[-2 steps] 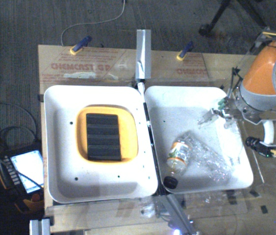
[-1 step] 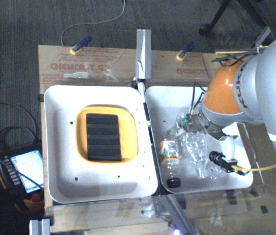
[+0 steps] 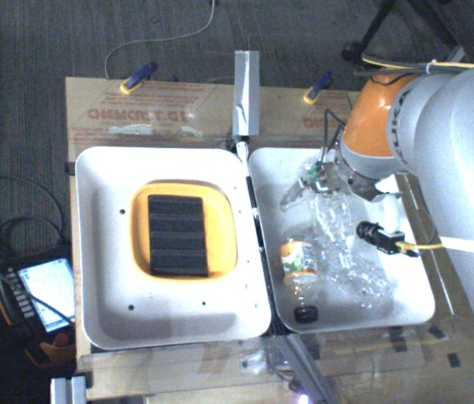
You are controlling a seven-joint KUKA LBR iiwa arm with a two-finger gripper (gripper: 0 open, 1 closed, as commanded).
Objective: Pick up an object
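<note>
Two shallow white plastic bins (image 3: 102, 251) (image 3: 422, 297) sit side by side, with one yellow-rimmed black ridged tray (image 3: 183, 231) and two clear plastic bottles (image 3: 298, 269) (image 3: 334, 217) (crumpled, hard to separate).

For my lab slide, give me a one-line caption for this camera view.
Arm reaches over right bin holding clear plastic bottles; left bin holds a yellow tray.

Red printed lettering on cardboard sheet (image 3: 148, 112) behind left bin — too faint and blurred to read. More red print on same cardboard at right, near blue-yellow clamp (image 3: 317, 86) — also unreadable. Plastic bottle (image 3: 298, 263) in right bin has orange-green label, no legible words. Handheld screen (image 3: 45, 293) at left edge lit, text too small.
</note>
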